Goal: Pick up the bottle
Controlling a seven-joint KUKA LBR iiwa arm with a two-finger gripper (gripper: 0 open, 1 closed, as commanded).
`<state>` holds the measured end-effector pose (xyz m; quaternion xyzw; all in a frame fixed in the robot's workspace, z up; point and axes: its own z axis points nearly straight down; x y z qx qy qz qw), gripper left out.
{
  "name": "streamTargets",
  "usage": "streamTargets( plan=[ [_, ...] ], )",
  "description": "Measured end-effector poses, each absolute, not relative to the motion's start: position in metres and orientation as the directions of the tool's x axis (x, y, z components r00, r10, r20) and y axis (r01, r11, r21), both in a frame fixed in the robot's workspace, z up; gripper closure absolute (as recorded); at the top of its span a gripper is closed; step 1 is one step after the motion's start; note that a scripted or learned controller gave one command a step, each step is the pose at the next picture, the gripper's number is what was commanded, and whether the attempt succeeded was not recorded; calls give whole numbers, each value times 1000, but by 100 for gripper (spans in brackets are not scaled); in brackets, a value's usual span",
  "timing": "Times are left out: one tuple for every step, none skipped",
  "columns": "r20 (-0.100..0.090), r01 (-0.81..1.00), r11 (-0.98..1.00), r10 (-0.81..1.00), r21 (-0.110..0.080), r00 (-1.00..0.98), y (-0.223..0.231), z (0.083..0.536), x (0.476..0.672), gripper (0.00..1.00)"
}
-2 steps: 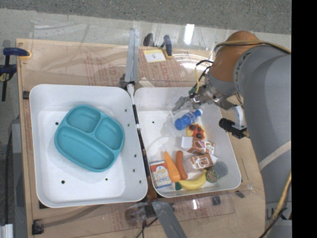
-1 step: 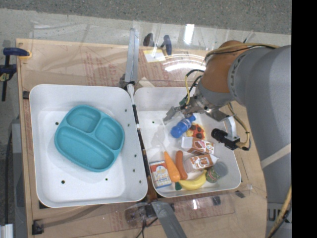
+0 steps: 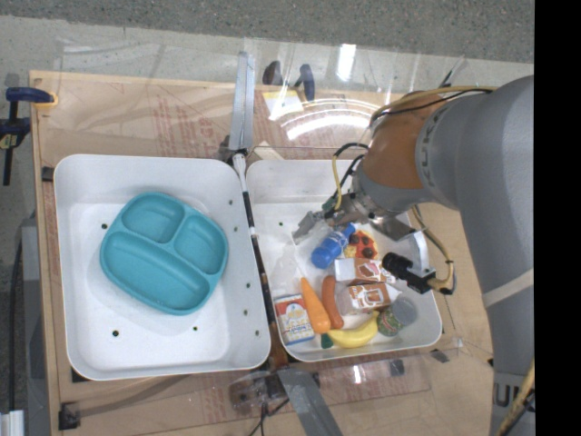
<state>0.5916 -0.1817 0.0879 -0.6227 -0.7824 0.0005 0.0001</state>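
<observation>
A small blue bottle point(image 3: 328, 249) lies on its side in the right bin point(image 3: 277, 198), near the bin's middle, at the upper edge of a pile of toy food. My gripper point(image 3: 314, 225) hangs low over the bin just up and left of the bottle, very close to it or touching it. The grey arm with its orange band point(image 3: 399, 157) reaches in from the right and covers the bin's far right corner. Nothing shows as lifted off the bin floor.
Packed below the bottle are a carrot point(image 3: 314, 305), a banana point(image 3: 355, 335), a small carton point(image 3: 292, 320), a brown box point(image 3: 368, 296), a red toy point(image 3: 365, 244) and a green can point(image 3: 394, 320). The left bin point(image 3: 73, 198) holds a teal divided plate point(image 3: 163, 252).
</observation>
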Motion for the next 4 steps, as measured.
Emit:
streamTargets(
  plan=[
    [-1, 933, 360, 933, 3, -360, -203, 89, 545, 0],
    [-2, 932, 362, 932, 6, -362, -203, 100, 546, 100],
    [-3, 967, 253, 967, 2, -253, -197, 219, 540, 100],
    [1, 998, -56, 998, -3, 56, -154, 208, 524, 100]
  ],
)
